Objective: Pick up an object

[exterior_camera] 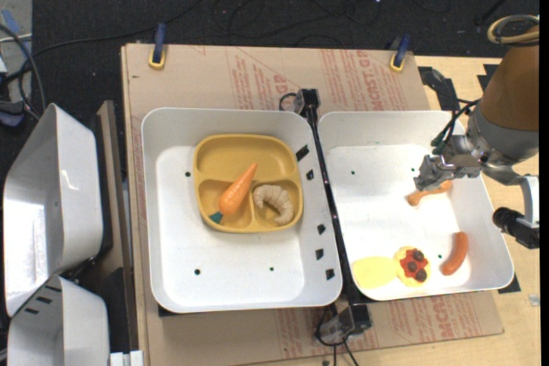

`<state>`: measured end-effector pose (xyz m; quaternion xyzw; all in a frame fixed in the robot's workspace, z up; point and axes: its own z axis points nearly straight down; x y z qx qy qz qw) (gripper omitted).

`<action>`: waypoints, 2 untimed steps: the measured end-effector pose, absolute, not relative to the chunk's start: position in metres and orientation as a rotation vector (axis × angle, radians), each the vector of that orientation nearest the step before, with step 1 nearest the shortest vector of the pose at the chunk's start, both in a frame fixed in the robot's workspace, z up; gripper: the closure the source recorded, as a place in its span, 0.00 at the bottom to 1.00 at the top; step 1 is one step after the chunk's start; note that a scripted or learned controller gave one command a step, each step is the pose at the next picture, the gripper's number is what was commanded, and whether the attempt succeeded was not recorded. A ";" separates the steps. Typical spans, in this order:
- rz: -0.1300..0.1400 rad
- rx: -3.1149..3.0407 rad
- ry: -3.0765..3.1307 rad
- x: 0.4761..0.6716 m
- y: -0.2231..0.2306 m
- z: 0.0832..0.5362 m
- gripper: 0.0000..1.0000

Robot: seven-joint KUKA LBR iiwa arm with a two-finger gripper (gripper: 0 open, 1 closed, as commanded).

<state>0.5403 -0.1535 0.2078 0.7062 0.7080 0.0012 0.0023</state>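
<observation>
Camera view: in the right bin [480, 274], a small orange piece [426, 195] lies on the white floor with its long axis running from lower left to upper right, nearly level. Its upper right end sits directly under the gripper [431, 177], touching or hidden by the dark fingertips, while its lower left end pokes out free toward the bin's middle. Whether the fingers actually clasp it cannot be told at this size, nor how wide they stand.

Well apart from it, near the bin's front right corner, an orange sausage [455, 254] lies tilted, its upper end pointing up and to the right. Just beside it to the left sit a dark red berry cluster [413, 263] and a flat yellow piece [375, 273].

In the left bin [167, 210], a yellow divided plate [244, 152] holds a carrot [238, 189] pointing up and right, and a pale shrimp [275, 201] in the neighbouring compartment.

The brown board [240, 77] beneath carries red printed lettering, turned away from the camera and not legible.
</observation>
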 end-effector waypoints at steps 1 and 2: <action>0.004 2.211 2.230 0.551 -0.101 0.218 1.00; 0.003 2.211 2.230 0.577 -0.054 0.213 1.00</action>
